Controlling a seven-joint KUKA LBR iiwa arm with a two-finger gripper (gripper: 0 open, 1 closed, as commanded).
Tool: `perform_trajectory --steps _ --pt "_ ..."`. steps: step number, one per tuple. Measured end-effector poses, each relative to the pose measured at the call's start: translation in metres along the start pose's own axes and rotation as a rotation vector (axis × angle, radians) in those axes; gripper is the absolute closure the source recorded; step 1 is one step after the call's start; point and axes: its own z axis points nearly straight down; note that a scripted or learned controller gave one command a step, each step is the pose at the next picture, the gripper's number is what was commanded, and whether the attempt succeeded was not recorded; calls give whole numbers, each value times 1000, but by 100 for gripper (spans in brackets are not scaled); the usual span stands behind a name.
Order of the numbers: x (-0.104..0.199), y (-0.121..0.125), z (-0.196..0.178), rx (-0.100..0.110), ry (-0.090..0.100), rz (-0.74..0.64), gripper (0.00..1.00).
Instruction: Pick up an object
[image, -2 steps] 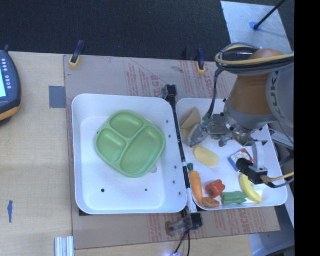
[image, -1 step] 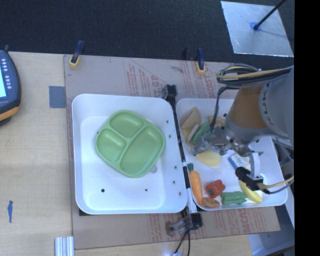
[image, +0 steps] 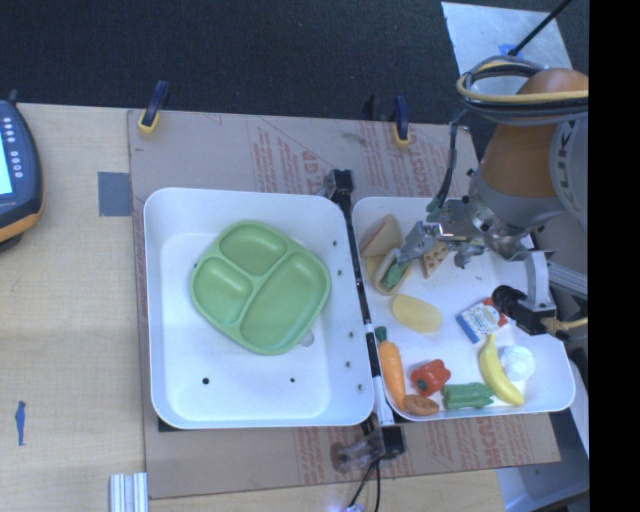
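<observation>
Claw (image: 415, 250) hangs over the right bin's (image: 560, 400) crowded upper-left corner — grip state unclear.

One fixed overhead camera looks down aslant (arm (image: 525, 150) entering right) on both bins (image: 165, 300).

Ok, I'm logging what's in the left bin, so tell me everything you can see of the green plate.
The green plate is a pale green divided dish, plastic by its look, with rounded corners and three compartments: one long, two smaller. Nothing lies in it. It sits flat, right side up, turned askew, near the middle of the left white bin, touching only the bin floor. The gripper is over the right bin.
</observation>
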Motion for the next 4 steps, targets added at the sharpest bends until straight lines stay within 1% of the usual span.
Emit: perform_trajectory --steps 1,2,3,4 --pt "-1 -2 -4 12 0 -3 100" --pt "50 -14 8 14 2 -3 100" --pt "-21 -43 97 20 -1 8 100" --pt "27 -59 1 4 2 -2 100"
